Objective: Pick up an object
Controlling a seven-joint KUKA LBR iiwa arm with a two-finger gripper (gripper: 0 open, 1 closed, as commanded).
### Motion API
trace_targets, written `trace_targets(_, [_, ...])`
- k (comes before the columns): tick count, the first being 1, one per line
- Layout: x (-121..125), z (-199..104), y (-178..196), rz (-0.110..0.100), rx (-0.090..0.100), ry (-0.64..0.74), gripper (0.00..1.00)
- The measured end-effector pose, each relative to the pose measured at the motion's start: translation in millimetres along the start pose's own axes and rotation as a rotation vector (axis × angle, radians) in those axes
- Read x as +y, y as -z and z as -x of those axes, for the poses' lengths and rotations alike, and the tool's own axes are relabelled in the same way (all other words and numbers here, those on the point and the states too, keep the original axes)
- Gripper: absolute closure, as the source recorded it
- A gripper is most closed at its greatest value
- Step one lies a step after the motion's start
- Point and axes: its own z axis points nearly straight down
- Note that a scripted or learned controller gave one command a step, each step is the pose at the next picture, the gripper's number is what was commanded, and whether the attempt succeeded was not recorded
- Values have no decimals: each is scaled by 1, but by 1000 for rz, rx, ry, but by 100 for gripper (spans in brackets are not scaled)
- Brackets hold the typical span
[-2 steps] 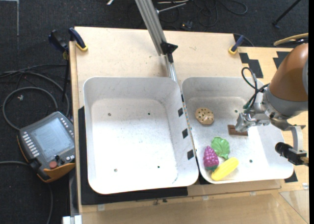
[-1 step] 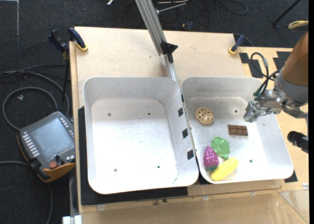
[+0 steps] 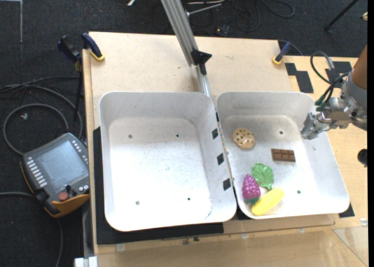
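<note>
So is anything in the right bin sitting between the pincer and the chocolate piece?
Nothing visible. The pincer hangs at the right bin's upper right wall; bare bin floor lies between it and the chocolate piece. The cookie sits off to the left, clear of that line.

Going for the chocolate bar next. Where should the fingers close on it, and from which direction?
Grip the chocolate bar across its short width, coming straight down from above. It lies flat on the right bin floor, apart from the cookie, so both long edges look free for the gripper.
</note>
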Motion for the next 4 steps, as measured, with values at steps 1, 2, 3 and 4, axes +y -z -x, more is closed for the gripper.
trace_targets(1, [7,-61,-9,-6,4,6,100])
trace_targets(2, [21,-109,-4,-5,4,5,100])
trace_targets(3, [28,-157,-19,-9,4,4,100])
trace_targets(4, [30,-214,-19,-8,5,5,100])
